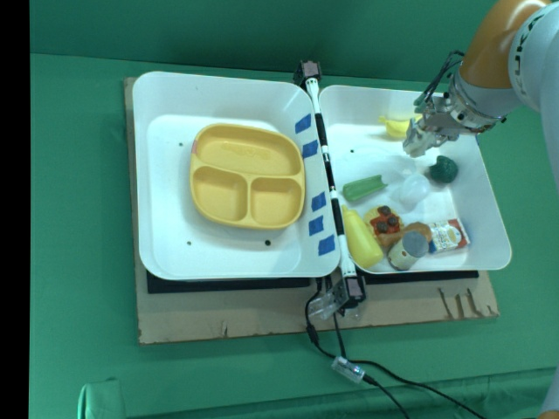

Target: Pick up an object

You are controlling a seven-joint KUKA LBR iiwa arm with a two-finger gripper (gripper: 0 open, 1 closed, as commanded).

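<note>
- your gripper (417, 143) hangs over the far part of the right bin (489, 225), just beside a small yellow object (395, 127) by the far wall; whether it is spread or pressed together, you cannot tell from this slant.
- nothing shows pinched in it, so the pick looks not yet made.
- candidates all lie in that bin: a dark green lump (443, 170) just below the gripper, a clear crumpled piece (413, 188), a green pod-like piece (363, 187) toward the middle divider, and a tight cluster along the near edge: yellow bottle (361, 239), a pizza-like toy with dark dots (385, 221), a grey-topped can (408, 252), a red-and-white carton (448, 234).
- risk, as a judgement: the yellow object sits close to the far wall, so a descent there could strike the rim or push the piece into the wall instead of closing on it.
- risk in the near cluster: items touch, so a grasp may nudge neighbours or catch two at once.
- the clear piece looks flimsy and may slip.
- open room: bare floor shows in the right bin's far right corner and along its right wall; the left bin (166, 234) carries a yellow divided tray (247, 175) with bare margin around it.
</note>
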